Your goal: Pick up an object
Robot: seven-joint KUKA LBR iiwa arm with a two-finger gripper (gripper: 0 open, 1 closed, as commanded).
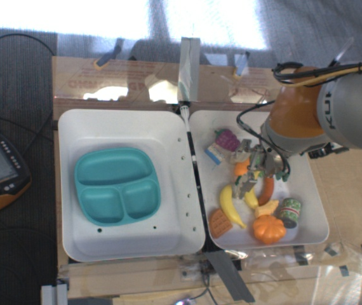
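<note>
Reaching in from three o'clock, my pincer (252, 170) hangs low over the right bin (314, 199), my grey arm (346, 110) with its orange band angled down behind it; whether it is wide or narrow I cannot tell. Around it lie small toy foods: a smooth curved banana (230, 207) at seven o'clock, a ribbed orange pumpkin (269, 229) at five, a knobbly purple grape bunch (227, 140) at eleven, a green can (289, 211) and a brown waffle-textured biscuit (220, 223). At nine o'clock, the left bin (79, 240) holds a glossy teal three-compartment plate (117, 184).
</note>
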